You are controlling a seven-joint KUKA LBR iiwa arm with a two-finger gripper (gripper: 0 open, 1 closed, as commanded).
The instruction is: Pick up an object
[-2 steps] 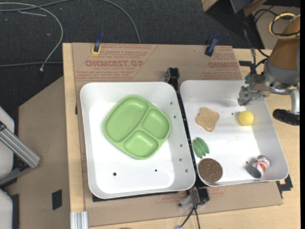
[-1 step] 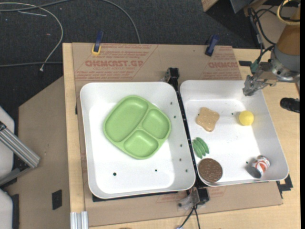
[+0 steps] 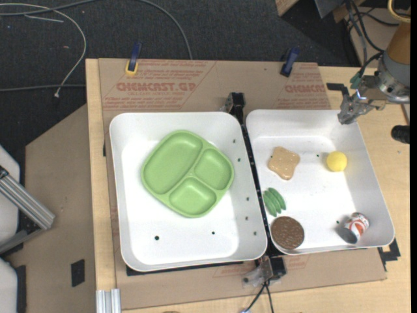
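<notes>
The green ridged leaf-shaped toy (image 3: 274, 201) points up-left to down-right. I cannot tell the state of the metal gripper (image 3: 348, 114).

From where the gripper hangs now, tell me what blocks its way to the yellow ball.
Nothing visible does. The gripper sits over the right bin's far rim; the yellow ball lies just nearer, with bare floor around it.

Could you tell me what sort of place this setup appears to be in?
Probably a robotics lab: two white bins clamped to a cardboard-covered bench, toy food like a yellow ball, loose cables on the floor.
</notes>
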